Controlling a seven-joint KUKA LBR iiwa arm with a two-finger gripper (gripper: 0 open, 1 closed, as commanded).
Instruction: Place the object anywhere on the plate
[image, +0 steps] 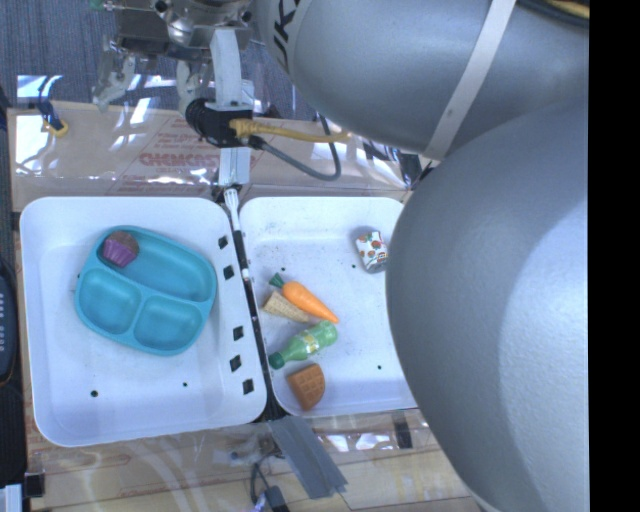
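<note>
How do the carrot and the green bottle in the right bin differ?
The carrot is orange with a green top; the bottle is green with a yellow band. The carrot tapers to a point at lower right; the bottle's narrow neck points lower left. Both lie flat, close together, in the right bin.

Bright, even light from above; my arm looms blurred and out of focus at the right. Glare streaks the clear sheet behind the bins (shadows there stay faint, soft).
</note>
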